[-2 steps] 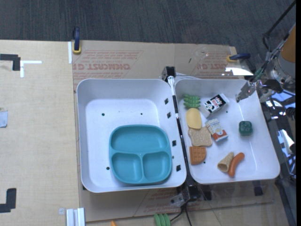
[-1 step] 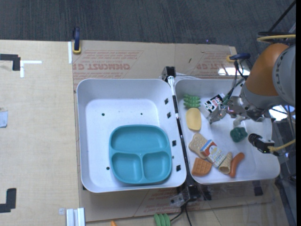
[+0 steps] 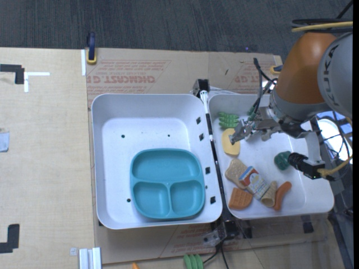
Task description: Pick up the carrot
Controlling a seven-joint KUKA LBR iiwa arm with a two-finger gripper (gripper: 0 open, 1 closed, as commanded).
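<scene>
Okay, the carrot lies in the right bin, lower right of the frame, tilted, close to the bin's lower wall. A beige piece lies just beside it on its left. The gripper hangs higher up in the same bin, over a yellow piece and near a green item, well apart from the carrot. We cannot tell if the gripper is spread or pressed together; it is too small and dark here. We see nothing pinched in it.

We judge the step as the approach. To do it well, we would move toward the lower right, turn the wrist so the grip crosses the carrot's narrow width, and come down at its middle, away from the beige piece and the wall.

For writing, the arm shows part of "KUKA" at the right edge. The cardboard carries red print, upside down, possibly "CHEMCAST". A small packet has a label, unreadable.
</scene>
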